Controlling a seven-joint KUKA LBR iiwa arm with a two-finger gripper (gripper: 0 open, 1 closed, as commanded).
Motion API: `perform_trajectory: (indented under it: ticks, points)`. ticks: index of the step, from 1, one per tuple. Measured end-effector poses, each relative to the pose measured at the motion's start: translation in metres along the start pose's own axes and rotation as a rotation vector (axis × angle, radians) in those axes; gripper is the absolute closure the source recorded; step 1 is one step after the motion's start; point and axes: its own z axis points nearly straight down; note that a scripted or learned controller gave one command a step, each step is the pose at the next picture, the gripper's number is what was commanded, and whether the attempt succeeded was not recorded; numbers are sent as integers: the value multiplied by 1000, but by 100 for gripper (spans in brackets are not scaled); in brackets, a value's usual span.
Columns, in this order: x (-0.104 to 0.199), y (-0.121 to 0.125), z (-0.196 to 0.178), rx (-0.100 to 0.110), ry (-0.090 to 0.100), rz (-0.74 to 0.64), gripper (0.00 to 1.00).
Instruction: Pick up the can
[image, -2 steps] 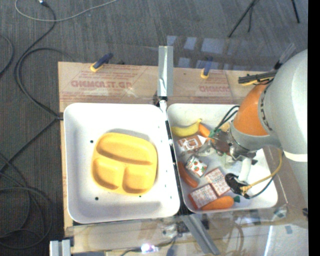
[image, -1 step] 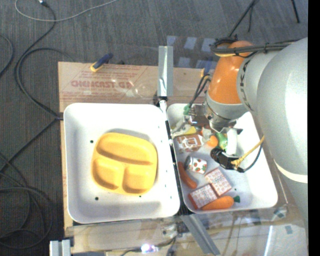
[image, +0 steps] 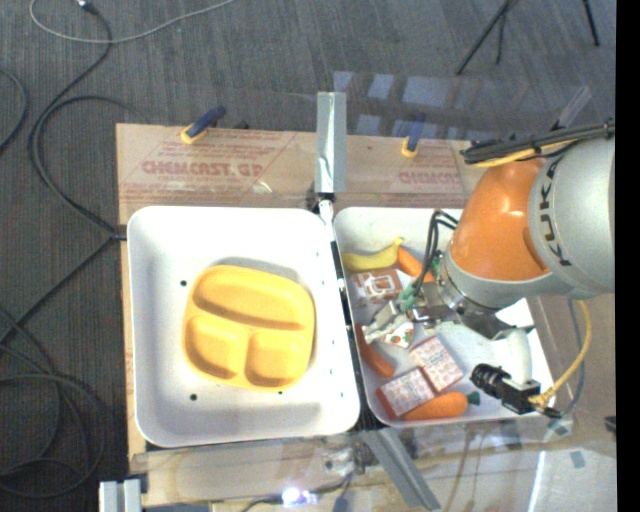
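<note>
My gripper (image: 388, 326) hangs low in the right bin (image: 520, 232), near its left wall, under the grey arm with the orange band (image: 497, 232). A small object with a red-and-white label (image: 376, 288), possibly the can, lies just beyond the gripper toward the bin's far side. It is apart from the gripper tip as far as I can tell. The arm's wrist hides part of the bin's middle. Nothing is clearly held.
The right bin also holds a banana (image: 372, 258), an orange carrot (image: 440, 405) at the front, another carrot (image: 410, 264) by the banana, and two pink-red packets (image: 436, 361) (image: 402, 391). A yellow divided tray (image: 250, 325) lies in the left bin (image: 150, 300).
</note>
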Motion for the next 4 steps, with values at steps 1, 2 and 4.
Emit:
perform_trajectory:
  ticks: [1, 2, 4]
  points:
    - [-57, -14, 80, -18, 0, 366, 0]
    - [-78, 50, 89, -14, -2, 520, 0]
    - [-169, 99, 78, 31, 13, 819, 0]
